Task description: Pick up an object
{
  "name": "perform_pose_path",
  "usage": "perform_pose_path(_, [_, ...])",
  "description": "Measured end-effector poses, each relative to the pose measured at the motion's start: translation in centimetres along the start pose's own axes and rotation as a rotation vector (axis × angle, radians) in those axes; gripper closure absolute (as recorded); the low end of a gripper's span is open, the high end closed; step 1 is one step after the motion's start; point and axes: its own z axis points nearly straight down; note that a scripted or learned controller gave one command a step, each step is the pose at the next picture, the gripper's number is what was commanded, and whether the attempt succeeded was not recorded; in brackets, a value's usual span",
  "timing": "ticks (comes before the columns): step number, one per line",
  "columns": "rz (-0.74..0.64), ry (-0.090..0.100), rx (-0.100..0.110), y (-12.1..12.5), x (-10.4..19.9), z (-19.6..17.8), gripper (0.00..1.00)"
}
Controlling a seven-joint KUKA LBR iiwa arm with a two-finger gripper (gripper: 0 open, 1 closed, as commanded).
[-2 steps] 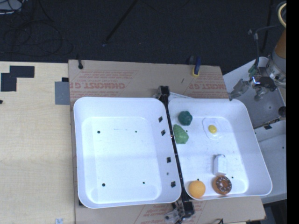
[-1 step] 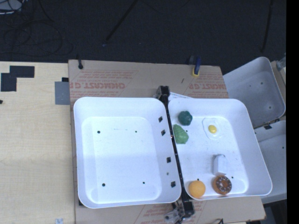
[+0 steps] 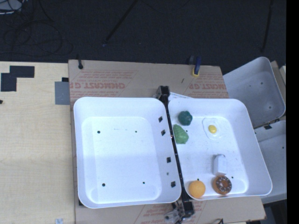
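White right bin (image 3: pixel 252 171) held six small items, the orange ball (image 3: pixel 196 189) nearest its front edge; tool state unknowable.

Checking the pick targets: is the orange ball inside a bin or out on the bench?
Inside: the orange ball lies in the right bin, beside the doughnut.

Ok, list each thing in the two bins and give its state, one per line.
dark green lump: resting in the right bin, near its far left.
light green lump: resting by the divider, just nearer than the dark one.
fried egg: lying flat, yolk up.
white block: lying on the bin floor.
orange ball: at the near wall.
doughnut: lying flat beside the ball.
left bin: upright.
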Motion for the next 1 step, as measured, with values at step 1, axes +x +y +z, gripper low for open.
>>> perform_pose_path(1, [0.008,0.006,0.012,-3.45,2.09,12.69,1.00])
